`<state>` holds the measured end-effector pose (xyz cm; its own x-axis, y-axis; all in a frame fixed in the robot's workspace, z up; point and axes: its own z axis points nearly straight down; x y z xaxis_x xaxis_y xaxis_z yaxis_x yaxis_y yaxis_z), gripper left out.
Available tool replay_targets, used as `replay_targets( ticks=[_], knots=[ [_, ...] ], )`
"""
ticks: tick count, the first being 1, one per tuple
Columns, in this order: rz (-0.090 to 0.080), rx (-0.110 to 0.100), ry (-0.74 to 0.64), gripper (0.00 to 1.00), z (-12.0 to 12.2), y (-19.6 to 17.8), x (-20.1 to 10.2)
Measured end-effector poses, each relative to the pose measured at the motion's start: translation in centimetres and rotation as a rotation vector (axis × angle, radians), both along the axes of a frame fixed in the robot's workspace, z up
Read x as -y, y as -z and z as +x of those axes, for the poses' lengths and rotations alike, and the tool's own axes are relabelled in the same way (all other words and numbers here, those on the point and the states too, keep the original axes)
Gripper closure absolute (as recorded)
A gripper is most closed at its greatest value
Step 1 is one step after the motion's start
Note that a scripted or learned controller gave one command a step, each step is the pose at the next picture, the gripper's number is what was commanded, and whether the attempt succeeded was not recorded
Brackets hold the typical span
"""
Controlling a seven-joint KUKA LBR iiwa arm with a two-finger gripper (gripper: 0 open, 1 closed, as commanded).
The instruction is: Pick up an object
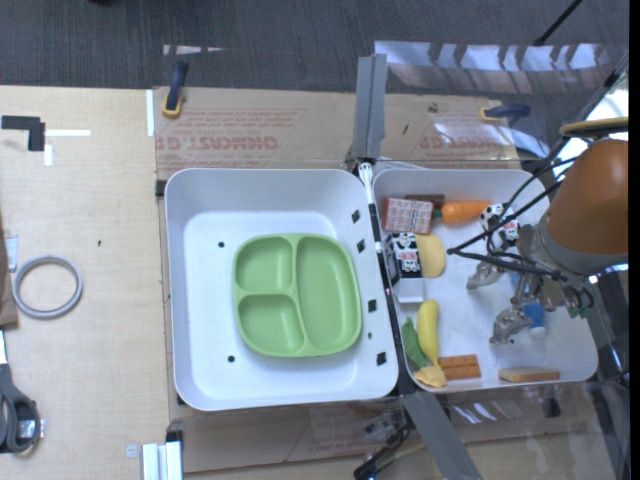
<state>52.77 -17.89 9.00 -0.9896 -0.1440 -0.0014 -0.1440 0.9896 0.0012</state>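
My gripper (497, 303) hangs over the right bin (575, 363), below the arm's orange band (592, 203). Its two metal fingers (484, 277) stand apart, open, with bare white bin floor between them. In the same bin, left of the gripper, lie a banana (428, 328), a yellow piece (431, 256) and a black-and-white carton (405, 254). A carrot (465, 211) and a red-and-white box (408, 214) sit at the far side. A brown wafer (460, 368) and a bread slice (528, 375) rest by the near wall.
The left bin (190, 268) holds a green divided plate (298, 295). A green pod (412, 344) lies beside the banana. A tape roll (44, 286) and scissors (18, 420) lie on the bench at the far left. Thin cables (510, 213) cross over the right bin.
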Motion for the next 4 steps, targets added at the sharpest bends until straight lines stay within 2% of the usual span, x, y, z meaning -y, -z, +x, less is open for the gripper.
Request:
replay_targets(
  ticks=[1, 2, 3, 4],
  knots=[
    [-0.001, 0.002, -0.005, 1.0, 0.2, -0.7, -0.1],
    [0.0, 0.0, -0.002, 1.0, 1.3, 0.0, -1.9],
    [0.0, 0.0, -0.002, 0.0, 1.3, 0.0, -1.9],
    [-0.001, -0.021, 0.105, 0.0, 12.1, 0.3, -3.0]
  ],
)
